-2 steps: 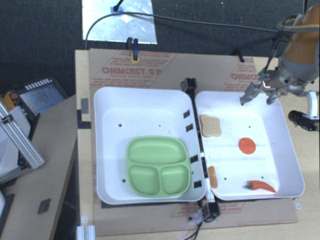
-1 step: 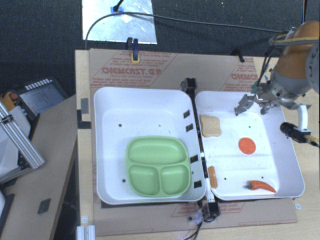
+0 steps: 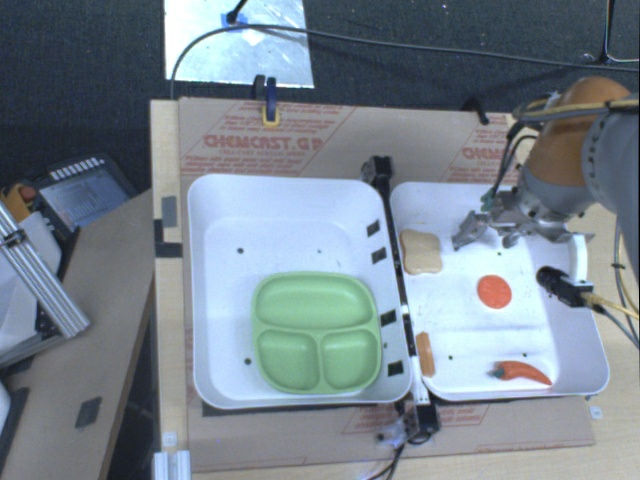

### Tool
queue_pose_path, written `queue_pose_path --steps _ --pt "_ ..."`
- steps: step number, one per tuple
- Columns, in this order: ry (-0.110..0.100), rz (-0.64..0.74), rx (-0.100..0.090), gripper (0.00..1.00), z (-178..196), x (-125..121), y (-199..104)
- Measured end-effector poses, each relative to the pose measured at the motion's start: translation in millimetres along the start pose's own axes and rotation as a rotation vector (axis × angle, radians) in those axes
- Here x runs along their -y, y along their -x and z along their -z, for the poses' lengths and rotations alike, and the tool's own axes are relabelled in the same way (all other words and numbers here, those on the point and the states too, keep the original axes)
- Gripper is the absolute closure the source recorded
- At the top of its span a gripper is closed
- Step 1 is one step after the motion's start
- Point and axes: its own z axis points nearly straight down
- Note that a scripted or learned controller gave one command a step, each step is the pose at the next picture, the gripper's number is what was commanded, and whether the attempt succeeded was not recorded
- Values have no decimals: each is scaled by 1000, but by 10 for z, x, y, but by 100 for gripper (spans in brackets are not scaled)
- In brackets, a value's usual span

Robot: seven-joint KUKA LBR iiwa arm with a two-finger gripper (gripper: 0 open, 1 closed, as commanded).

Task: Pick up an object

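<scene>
Dark carpet surrounds the table (image 3: 470, 133), which carries a cardboard sheet and two shallow white bins set side by side.

Left bin (image 3: 225, 218): holds a green divided plate (image 3: 315, 330) near its front edge, toward the front right corner.

Right bin (image 3: 570, 353): holds four objects.
- A tan bread slice (image 3: 421, 251) lies near the left wall, toward the back.
- A round red-orange disc (image 3: 494, 291) lies near the centre.
- A small orange sausage-shaped piece (image 3: 425, 353) lies against the left wall, toward the front.
- An orange carrot-like piece (image 3: 522, 372) lies near the front edge, toward the right corner.

The arm enters over the right bin's back right corner. The end effector (image 3: 482, 230) hangs over the back of the right bin, between the bread slice and the right wall, its fingers spread apart with nothing between them. The disc lies just in front of it.
</scene>
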Motion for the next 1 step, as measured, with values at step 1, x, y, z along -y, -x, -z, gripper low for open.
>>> queue_pose_path --steps 1 --pt "8 0 2 100 150 -25 7"
